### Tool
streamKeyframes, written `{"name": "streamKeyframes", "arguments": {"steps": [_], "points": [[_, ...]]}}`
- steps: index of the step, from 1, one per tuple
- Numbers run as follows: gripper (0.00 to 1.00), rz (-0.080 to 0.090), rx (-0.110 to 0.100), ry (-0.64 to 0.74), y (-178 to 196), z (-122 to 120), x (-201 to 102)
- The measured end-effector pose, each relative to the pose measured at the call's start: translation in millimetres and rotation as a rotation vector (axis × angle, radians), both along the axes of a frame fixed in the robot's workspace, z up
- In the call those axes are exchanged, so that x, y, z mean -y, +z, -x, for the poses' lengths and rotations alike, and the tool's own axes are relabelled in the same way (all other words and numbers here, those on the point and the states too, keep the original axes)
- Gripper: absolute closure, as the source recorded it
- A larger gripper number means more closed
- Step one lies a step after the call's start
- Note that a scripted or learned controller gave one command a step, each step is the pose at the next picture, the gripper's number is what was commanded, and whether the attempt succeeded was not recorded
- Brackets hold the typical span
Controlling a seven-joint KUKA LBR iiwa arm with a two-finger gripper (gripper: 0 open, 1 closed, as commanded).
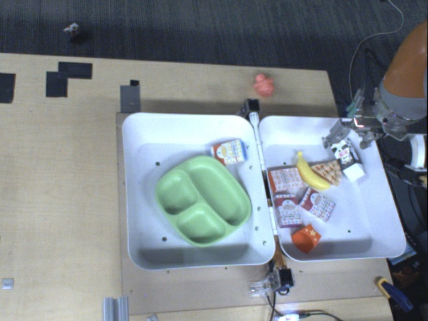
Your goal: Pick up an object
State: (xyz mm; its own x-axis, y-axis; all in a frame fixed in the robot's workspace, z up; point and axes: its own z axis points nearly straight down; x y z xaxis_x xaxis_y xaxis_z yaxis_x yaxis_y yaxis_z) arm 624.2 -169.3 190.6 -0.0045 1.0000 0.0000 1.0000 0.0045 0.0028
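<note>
The right bin holds a yellow banana with a tan waffle-like wedge beside it. Left of and below them lie red-and-white packets, and a small red-orange object sits near the front wall. My gripper hangs over the bin's upper right part, just up and right of the banana and wedge. A white block lies right under it. Nothing is visibly held.
The left bin carries a green divided plate and a small colourful carton at its back right. A pink object lies on the bench behind the bins. Cables run near the arm at the right.
</note>
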Motion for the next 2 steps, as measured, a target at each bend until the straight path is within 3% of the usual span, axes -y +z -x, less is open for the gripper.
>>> {"name": "streamKeyframes", "arguments": {"steps": [1,2], "points": [[0.0,-0.002,-0.003,0.001,-90,-12,-41],[0.0,-0.001,0.002,0.002,-105,-46,-65]]}}
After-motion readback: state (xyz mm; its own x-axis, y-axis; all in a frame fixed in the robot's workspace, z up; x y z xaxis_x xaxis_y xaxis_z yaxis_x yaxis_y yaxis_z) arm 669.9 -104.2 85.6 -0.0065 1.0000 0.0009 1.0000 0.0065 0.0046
